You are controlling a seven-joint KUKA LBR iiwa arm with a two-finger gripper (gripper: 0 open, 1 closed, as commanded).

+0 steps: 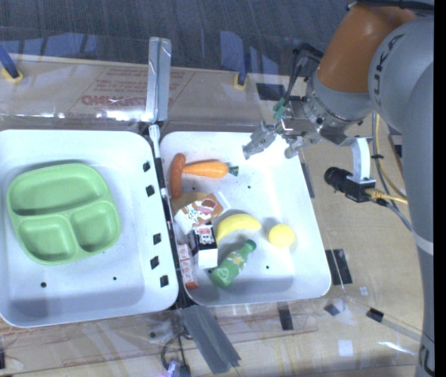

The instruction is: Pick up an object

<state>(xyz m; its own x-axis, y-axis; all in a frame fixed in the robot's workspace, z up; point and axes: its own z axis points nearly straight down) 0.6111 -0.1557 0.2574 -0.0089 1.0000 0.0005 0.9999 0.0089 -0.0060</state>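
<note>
From my remote seat I see the arm (380,45) reaching in from the right, its orange band high above the back edge of the right bin (305,210). The end effector (274,141) hangs over that bin's far right corner, its two fingers spread apart with nothing between them; one finger (256,144) points left toward the bin's middle, the other (292,148) sits nearer the bin's right wall.

All the candidates for picking lie in the right bin. A carrot (205,169) lies crosswise near the back, its green tip pointing right, just below and left of the end effector but apart from it. A red sausage (177,174) stands lengthwise beside the carrot's blunt end, against the left wall. Forward of these sits a round snack packet (198,208) with a printed label. A banana (237,225) curves just right of it, and a lemon (282,236) lies beside the banana, apart from it. A green bottle (233,262) lies tilted at the front, its cap end toward the banana. A small black and white box (206,248) is wedged between the bottle and the left wall.

The left bin (129,285) holds a green divided tray (63,210), lying flat toward its left side. Both bins rest on the surface (349,320).
</note>
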